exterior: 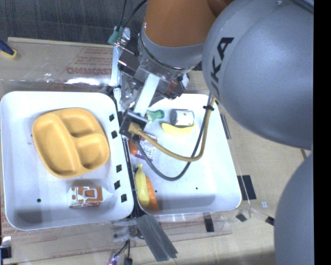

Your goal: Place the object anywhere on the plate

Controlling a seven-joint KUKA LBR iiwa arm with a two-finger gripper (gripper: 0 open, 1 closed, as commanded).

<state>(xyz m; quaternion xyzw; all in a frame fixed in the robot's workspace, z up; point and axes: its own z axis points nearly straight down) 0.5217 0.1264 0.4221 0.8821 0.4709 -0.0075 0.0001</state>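
Mustard-yellow plate [70, 142] with three compartments sits in the left bin [11, 164], an orange-and-white packet [86, 195] just beside its near edge. At the wall between the bins, the gripper [132, 127] hangs low on the right bin [209, 186] side; whether it is open or closed I cannot tell. Just below it lies a small red-orange item [137, 148], probably the object to move and not yet on the plate. It is mostly hidden, so its long axis and heading are unclear. Risks, as I judge them: so close to the wall, the gripper may clip the rim or close on nothing. The drooping yellow cable [187, 156] could also drag the yellow banana-like piece [177, 128] nearby
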